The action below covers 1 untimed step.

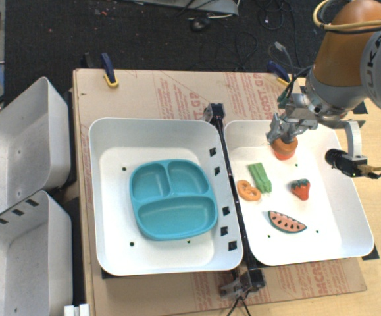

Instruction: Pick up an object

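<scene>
The end effector (283,135) is sitting over a small orange round object (283,150) in the right white bin (348,232). I cannot tell its state. A green pod-shaped toy (260,176) is lying nearby.

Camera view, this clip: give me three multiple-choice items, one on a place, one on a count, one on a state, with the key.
1. Where does the blue divided tray lie?
A. left bin
B. right bin
C. on the cardboard

2. How many toy foods lie clear of the tool in the right bin?
A. two
B. four
C. six

3. The tool is
A. over the tray
B. outside both bins
C. down at an orange object

Key: 1 A, the tray fills the left bin. 2 B, green piece, orange ring, strawberry, watermelon slice. 3 C, it sits on that object at the bin's top.
</scene>
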Available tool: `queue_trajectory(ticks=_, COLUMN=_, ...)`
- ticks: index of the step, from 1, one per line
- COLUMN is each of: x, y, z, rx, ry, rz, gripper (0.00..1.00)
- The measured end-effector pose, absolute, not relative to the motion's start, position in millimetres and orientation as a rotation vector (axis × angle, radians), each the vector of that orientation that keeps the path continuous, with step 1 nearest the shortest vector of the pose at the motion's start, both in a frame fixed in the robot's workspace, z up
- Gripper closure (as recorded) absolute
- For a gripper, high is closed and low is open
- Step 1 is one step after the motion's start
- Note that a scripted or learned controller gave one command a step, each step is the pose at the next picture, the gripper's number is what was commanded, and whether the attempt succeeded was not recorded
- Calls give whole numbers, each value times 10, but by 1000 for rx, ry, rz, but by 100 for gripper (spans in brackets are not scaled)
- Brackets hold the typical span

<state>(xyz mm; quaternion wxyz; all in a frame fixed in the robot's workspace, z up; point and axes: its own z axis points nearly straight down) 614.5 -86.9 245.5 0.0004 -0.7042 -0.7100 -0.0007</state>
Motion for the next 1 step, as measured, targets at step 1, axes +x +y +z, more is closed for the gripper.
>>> queue_trajectory(ticks=1, x=6216, y=-406, z=2453, rx=-2215, ry=-2229, rz=-2, gripper=100)
